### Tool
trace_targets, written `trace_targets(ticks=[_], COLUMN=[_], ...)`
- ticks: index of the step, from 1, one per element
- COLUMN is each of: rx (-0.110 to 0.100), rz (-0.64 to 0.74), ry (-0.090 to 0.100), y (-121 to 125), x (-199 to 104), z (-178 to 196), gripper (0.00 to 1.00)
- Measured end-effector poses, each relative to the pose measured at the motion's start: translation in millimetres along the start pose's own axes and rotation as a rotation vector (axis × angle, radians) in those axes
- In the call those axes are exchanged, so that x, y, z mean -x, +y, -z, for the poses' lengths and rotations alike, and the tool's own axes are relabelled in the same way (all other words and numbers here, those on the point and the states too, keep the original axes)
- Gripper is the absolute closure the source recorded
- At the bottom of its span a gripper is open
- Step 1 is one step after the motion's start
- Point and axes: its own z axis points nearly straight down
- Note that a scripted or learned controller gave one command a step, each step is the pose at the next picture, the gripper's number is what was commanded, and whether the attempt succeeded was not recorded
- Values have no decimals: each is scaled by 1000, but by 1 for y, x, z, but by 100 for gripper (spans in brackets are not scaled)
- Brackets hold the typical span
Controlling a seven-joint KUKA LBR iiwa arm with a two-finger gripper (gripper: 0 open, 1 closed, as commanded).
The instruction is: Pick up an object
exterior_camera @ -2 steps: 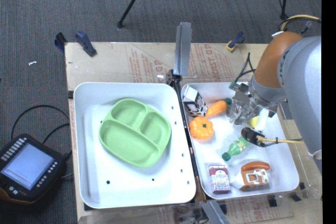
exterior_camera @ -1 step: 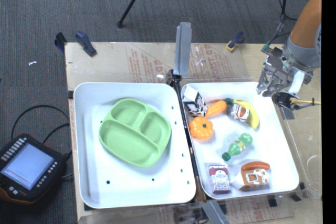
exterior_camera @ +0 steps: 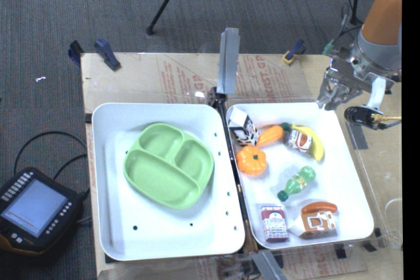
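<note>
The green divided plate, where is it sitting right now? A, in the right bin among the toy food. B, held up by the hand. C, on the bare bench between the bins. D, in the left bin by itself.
D: the green divided plate lies flat in the left bin with nothing else around it, while the toy food, such as the orange pumpkin, sits in the right bin.
</note>
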Motion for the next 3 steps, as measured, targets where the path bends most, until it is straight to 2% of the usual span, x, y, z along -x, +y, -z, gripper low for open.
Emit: trace_targets(ticks=[1, 2, 3], rx=[-2, 0, -1], rz=[137, 321, 321], ry=[0, 1, 1], y=[-17, -22, -22], x=[-30, -17, -17], z=[-29, -22, -22], gripper=[100, 100, 0])
